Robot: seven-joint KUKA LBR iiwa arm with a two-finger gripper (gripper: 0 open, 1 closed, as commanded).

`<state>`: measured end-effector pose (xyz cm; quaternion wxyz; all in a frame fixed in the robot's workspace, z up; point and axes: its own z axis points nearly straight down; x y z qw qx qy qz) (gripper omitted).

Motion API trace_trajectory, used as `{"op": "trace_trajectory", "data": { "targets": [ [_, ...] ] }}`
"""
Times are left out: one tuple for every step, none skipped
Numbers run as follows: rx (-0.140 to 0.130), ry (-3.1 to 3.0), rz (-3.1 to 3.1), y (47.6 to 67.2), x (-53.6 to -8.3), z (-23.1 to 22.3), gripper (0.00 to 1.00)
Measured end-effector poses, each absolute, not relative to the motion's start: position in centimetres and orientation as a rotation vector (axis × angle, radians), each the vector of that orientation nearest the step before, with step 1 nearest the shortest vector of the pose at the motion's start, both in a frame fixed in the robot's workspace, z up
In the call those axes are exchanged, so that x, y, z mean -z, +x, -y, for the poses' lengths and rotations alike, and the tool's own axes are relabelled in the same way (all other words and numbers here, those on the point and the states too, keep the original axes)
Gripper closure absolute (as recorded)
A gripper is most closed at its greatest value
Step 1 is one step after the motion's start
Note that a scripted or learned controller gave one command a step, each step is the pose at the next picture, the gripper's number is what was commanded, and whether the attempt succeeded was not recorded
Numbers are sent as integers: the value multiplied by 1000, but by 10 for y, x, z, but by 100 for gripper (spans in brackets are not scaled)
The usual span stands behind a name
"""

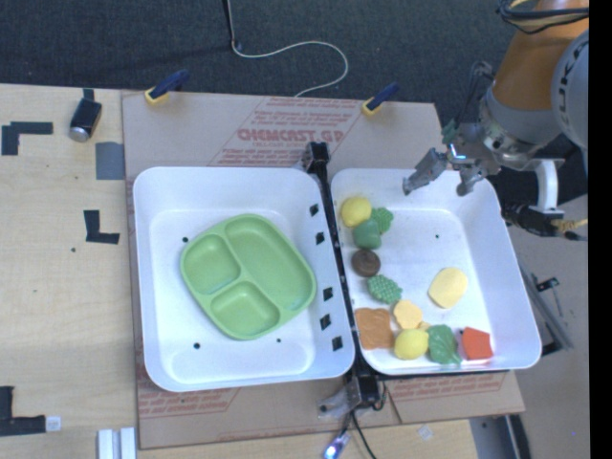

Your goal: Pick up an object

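The right white bin point(502, 256) holds several toy foods: a yellow lemon point(356, 210) beside a green leafy piece point(379, 222), a brown round piece point(366, 262), a green bumpy piece point(384, 288), a pale yellow lump point(448, 287), an orange slab point(373, 328), a yellow ball point(411, 343), a green piece point(442, 344) and a red block point(476, 344). My gripper point(442, 178) hangs over the bin's far right corner, open, with its two fingers spread and nothing between them. It is well clear of the foods.
The left white bin point(158, 256) holds a green divided tray point(249, 275). A black divider point(325, 247) runs between the bins. Cardboard lies under both. A white cable point(287, 51) loops at the back, and the arm's orange band point(535, 60) sits upper right.
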<state>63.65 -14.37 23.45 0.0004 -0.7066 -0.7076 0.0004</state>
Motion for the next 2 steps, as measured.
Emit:
{"op": "trace_trajectory", "data": {
  "targets": [
    [-12, -2208, 2213, 523, -181, 79, 0],
    [-6, -2213, 2220, 480, -184, 31, 0]
  ]
}}
